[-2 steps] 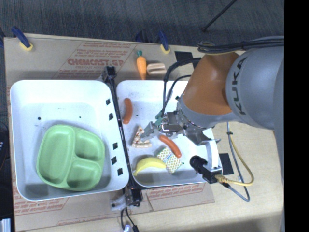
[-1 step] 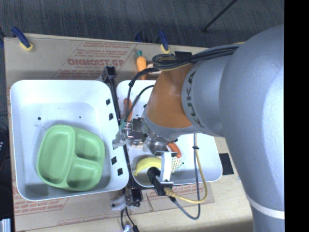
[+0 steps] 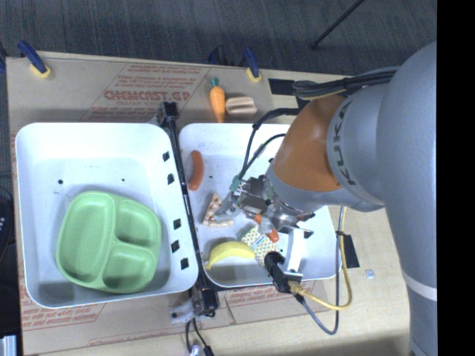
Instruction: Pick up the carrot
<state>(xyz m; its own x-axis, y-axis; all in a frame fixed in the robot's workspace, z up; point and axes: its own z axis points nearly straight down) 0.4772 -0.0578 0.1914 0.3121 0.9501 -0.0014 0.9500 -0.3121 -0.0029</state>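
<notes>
The carrot, orange with a green top, lies on the cardboard bench just beyond the far rim of the right bin, outside both bins. My gripper is low inside the right bin, under the orange wrist band, well to the near side of the carrot. It hovers beside a pizza slice. The arm's bulk hides much of the gripper.
A small bun-like item lies right next to the carrot. The right bin also holds a sausage, a banana and a patterned piece. A green divided plate sits in the left bin.
</notes>
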